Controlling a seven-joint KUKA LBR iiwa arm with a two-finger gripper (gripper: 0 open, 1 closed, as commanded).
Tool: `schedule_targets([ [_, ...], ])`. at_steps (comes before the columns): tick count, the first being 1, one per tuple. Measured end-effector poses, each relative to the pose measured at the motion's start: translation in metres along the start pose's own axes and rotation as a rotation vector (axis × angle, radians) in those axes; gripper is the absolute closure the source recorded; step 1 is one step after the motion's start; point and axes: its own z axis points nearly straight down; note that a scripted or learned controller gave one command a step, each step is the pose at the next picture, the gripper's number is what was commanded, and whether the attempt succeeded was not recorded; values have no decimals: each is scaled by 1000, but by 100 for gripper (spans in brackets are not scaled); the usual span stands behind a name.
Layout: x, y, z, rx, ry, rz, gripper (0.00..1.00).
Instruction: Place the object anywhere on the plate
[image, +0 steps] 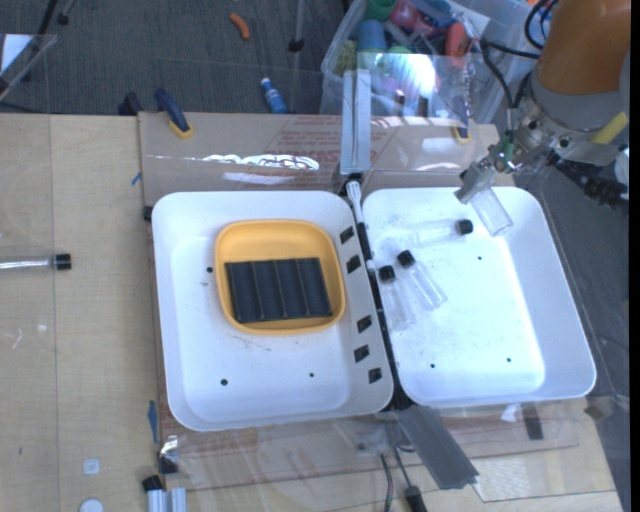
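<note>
The jaws (487, 190) hang over the far edge of the right bin (560, 330), grasping a clear vial (492, 208) that dangles below them. Three more vials (412, 282) lie in that bin near the divider. The yellow plate (280, 238) sits in the left bin (180, 330), carrying a dark ridged insert (278, 290). Risk: the smooth vial may slip during transfer, or roll off the insert. The arm (580, 60) enters from the right, wrist angled down-left.

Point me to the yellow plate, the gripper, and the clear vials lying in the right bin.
yellow plate (232, 243): camera view, on its bare left rim.
gripper (482, 190): camera view, between its fingertips, at the right bin's back edge.
clear vials (420, 285): camera view, on one vial's clear body.
</note>
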Motion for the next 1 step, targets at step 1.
schedule_targets([
  [1, 5, 2, 20, 3, 4, -290, 100],
])
